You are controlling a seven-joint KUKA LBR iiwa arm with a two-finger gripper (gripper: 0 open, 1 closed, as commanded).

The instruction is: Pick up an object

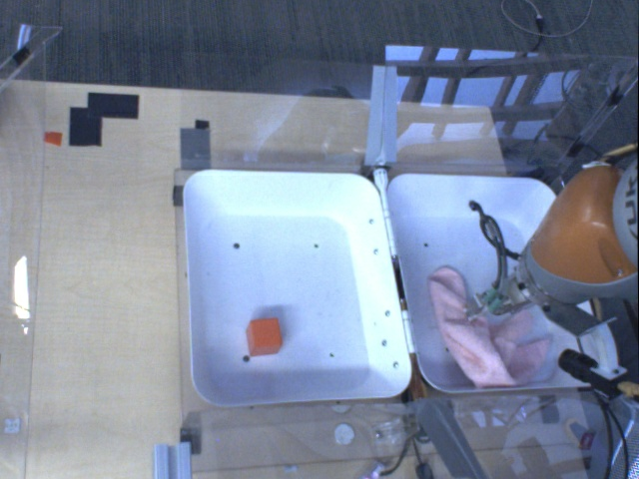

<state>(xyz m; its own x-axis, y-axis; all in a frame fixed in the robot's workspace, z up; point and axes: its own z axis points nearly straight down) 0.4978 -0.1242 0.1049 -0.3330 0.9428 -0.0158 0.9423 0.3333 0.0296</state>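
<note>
My claw (492, 300) is down in the right bin (439, 208) upon the pink cloth (469, 342), its grip state indiscernible; cloth unlifted, so the pick remains unfinished.

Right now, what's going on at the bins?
The arm reaches in from the right and its gripper is down in the right bin, right at a crumpled pink cloth lying on the bin floor. Whether it has hold of the cloth can't be told from this view. An orange block sits alone in the left bin, untouched.
</note>
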